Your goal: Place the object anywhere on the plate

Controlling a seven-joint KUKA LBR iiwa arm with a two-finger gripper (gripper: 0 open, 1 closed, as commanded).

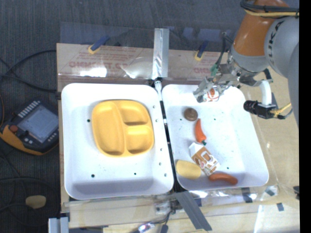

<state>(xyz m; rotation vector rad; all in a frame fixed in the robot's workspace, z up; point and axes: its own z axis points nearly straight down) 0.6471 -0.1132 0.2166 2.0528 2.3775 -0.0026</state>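
Note:
A yellow divided plate (121, 127) lies in the left white bin (77, 178). My gripper (212, 91) hangs over the far edge of the right bin (252, 144), well to the right of the plate. A small white and red packet (213, 95) sits between its fingers, lifted above the bin floor. The gripper is shut on this packet.
In the right bin lie a brown round piece (190, 114), an orange-red carrot (199, 130), a white and orange carton (204, 159), a pale yellow block (188, 169) and a sausage (223, 178). A metal divider (160, 52) stands behind the bins. A handheld controller (31, 125) lies at the left.

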